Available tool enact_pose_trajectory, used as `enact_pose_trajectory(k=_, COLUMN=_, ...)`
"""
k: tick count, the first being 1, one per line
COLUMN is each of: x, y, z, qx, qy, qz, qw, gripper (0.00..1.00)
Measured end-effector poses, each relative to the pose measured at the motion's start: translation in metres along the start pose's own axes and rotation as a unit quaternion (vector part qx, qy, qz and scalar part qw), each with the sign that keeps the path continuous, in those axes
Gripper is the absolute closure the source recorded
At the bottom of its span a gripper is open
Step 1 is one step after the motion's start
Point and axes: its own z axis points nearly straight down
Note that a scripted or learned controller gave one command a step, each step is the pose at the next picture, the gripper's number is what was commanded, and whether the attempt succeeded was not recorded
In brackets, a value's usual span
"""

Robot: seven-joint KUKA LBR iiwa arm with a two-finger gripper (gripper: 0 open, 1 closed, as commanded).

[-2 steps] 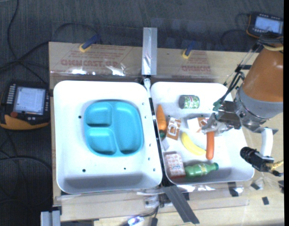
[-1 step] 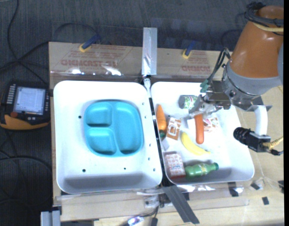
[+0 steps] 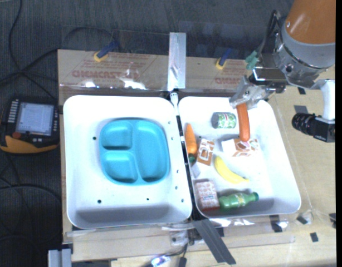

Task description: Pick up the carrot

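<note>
Gripper (image 3: 250,96) over right bin's (image 3: 282,149) far rim, carrot (image 3: 190,139) against divider.

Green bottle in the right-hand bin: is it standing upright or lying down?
Lying down. The green bottle rests on its side near the front wall of the right-hand bin, its whole length showing from above.

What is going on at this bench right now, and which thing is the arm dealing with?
The gripper hangs at the far side of the right bin, right at the top end of an orange-red stick-shaped item; a grip cannot be confirmed. The carrot, green-tipped, lies apart by that bin's left wall. The left bin holds a blue tray.
</note>
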Motion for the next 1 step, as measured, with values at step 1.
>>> enact_pose_trajectory(k=1, x=0.0472, y=-0.0054, z=0.1724, qx=0.003, qy=0.001, qz=0.051, qw=0.9987, gripper=1.0)
